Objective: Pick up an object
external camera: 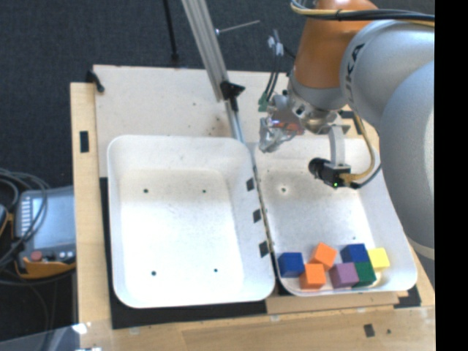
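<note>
Several small cubes lie bunched at the near end of the right bin point(322, 203): a blue cube point(291, 263), an orange cube point(325, 254), a second orange cube point(314, 275), a purple cube point(343, 274), a green cube point(365, 273), another blue cube point(355, 254) and a yellow cube point(379, 258). My gripper point(271, 139) hangs over the far left corner of the right bin, well away from the cubes. I see nothing between its fingers.
The left bin point(183, 218) lies beside the right one, with a shared rim down the middle. A slanted metal rail point(208, 46) rises from the back of the bench. A small black camera point(325, 170) hangs below the wrist. A pendant point(40, 232) rests at the left.
</note>
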### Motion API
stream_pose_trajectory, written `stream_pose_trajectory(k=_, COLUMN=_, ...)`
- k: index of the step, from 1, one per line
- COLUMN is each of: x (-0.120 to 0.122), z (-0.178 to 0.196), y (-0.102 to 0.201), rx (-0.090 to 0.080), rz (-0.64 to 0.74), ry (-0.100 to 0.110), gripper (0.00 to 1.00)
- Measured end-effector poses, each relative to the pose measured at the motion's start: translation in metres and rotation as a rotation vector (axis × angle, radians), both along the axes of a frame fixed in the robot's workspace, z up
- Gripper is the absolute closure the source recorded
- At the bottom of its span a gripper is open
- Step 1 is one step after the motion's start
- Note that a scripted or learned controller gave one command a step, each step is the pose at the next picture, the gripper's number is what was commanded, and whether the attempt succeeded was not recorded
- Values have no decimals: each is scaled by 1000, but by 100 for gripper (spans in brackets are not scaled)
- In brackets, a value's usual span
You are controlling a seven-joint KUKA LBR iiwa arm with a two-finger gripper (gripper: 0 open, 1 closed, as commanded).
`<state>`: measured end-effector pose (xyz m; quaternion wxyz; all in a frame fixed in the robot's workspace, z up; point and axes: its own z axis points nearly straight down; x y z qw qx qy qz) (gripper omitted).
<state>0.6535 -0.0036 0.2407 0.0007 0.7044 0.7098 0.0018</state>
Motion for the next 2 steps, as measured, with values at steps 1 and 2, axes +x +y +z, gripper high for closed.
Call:
stream_pose_trajectory(k=1, x=18, z=-8, y=48, rx=-2, rz=-1, ry=1, gripper=100)
stream_pose_trajectory(k=2, x=24, z=-12, y=93, rx=-2, rz=-2, ry=1, gripper=100)
